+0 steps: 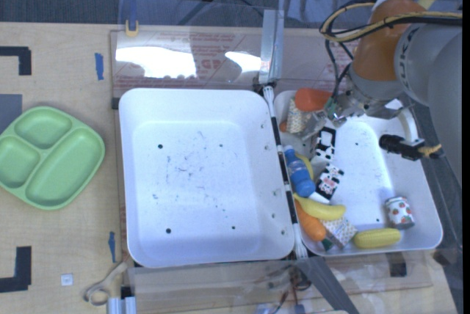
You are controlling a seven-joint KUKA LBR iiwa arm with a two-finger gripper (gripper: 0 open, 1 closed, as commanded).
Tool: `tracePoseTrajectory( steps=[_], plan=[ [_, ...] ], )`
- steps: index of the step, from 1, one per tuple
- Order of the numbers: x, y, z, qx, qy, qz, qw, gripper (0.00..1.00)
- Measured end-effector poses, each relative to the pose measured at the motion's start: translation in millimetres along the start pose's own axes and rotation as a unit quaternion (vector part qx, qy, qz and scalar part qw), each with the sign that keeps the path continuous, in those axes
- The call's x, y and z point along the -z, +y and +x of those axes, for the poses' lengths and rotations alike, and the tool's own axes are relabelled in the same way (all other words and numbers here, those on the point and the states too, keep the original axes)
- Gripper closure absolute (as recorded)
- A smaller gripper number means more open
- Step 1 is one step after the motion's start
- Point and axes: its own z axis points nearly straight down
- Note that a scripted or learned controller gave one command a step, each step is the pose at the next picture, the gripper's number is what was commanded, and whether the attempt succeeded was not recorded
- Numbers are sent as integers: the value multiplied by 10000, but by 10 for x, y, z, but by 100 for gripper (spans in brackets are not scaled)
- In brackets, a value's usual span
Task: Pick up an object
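bench surface (59, 56) is seen in pale wood, carrying two shallow white bins side by side. taking the right bin (367, 151) as the landmark, the left bin (198, 173) lies touching its left wall, and well beyond that one a green divided plate (50, 156) rests on the wood. the grey arm (433, 63), with its orange band (382, 41), is seen over the right bin's far right corner. the gripper (336, 114) is lowered at the far end of the right bin, just beside an orange object (314, 98); how wide the pincer stands cannot be told, and nothing can be seen held in it.

along the right bin's left wall the objects are crowded: a beige speckled piece (296, 118) at the far end, a black-and-white patterned item (325, 144) near the gripper, a blue bottle (299, 173) against the wall, and a second black-and-white item (330, 182) beside it. nearer the front wall a yellow banana (321, 209) lies over an orange fruit (312, 227), with a yellow lemon-like piece (377, 237) at the front edge. a small red-dotted cup (399, 211) stands near the right bin's front right corner.
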Motion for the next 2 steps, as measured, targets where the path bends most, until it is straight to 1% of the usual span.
tracePoseTrajectory(
  steps=[1,2],
  plan=[
    [123,9,-6,10,-25,-16,10000,100],
    [123,10,-6,10,-26,-16,10000,0]
  ],
)
